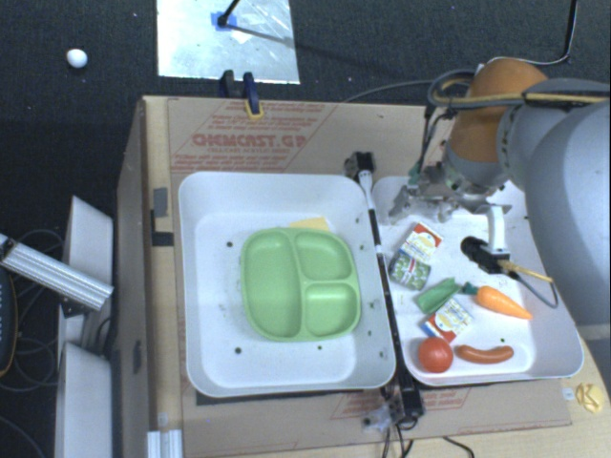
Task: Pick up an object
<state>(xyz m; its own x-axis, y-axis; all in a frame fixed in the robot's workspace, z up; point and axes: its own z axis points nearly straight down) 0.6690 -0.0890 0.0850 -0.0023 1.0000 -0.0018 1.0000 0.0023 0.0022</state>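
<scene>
My gripper [431,201] hangs low over the back of the right bin [557,343], just behind a small white and green carton [414,256]. Nothing shows in its grasp. In front of the carton lie a green vegetable toy [436,296], an orange carrot [500,301], a smaller red and white carton [451,319], a red tomato [434,354] and a red sausage [484,354]. The grey arm with its orange band [487,113] comes in from the upper right.
The left bin [205,351] holds a green divided plate [299,284] with a flat yellow piece [310,224] peeking out behind it. The two bins meet at a raised edge [379,275]. Both rest on a cardboard sheet [248,141].
</scene>
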